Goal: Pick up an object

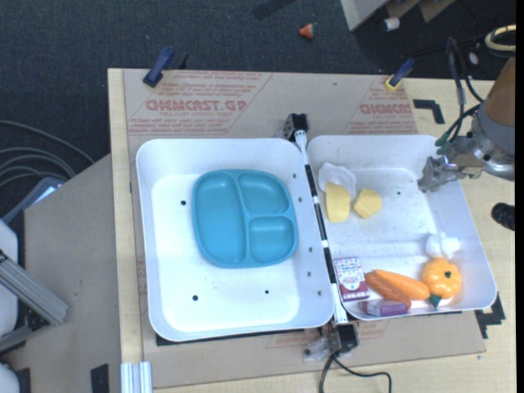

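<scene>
the grey two-finger gripper (432, 176) hangs over the upper right part of the right shallow white plastic bin (468, 211), close to that bin's far right wall, and whether it is apart or together cannot be told from this slanted view; nothing shows in its grasp. the things it could pick all lie in that same bin: two pale yellow foam-like chunks, the larger yellow block (337, 202) and the smaller yellow piece (368, 204), sit near the bin's left wall beside a crumpled white wrapper (336, 174), while a long orange toy carrot (398, 285), a round orange toy pumpkin (443, 277), a small purple tube (385, 308) and a red-and-white printed card packet (349, 274) crowd the near edge. the left shallow white bin (164, 219) holds a sectioned turquoise plastic plate (244, 218). to do this step well, i would judge the smaller yellow piece the cleanest target, as it stands a little apart from its neighbour; come down straight over its middle, straddle its narrow side, and avoid the clustered corner, where the carrot and pumpkin touch and a closing grip may push one away.
</scene>
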You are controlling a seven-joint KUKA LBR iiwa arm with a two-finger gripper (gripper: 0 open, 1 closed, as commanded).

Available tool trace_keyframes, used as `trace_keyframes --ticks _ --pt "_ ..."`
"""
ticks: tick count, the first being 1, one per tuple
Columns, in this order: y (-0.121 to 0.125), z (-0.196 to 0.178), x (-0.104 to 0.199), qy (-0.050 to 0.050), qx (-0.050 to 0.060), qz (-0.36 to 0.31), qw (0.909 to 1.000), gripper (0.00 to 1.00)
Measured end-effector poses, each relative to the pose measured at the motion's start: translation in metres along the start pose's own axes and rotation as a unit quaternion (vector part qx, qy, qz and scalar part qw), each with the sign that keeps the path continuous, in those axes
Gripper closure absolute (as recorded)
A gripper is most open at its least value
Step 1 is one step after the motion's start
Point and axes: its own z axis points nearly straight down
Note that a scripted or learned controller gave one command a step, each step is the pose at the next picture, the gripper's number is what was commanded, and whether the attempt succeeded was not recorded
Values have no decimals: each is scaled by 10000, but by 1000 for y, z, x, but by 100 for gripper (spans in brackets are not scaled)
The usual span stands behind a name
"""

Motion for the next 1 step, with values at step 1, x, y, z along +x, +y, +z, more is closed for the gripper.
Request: trace_keyframes --ticks 1 --pt "-58 96 33 -1 0 3 10000 0"
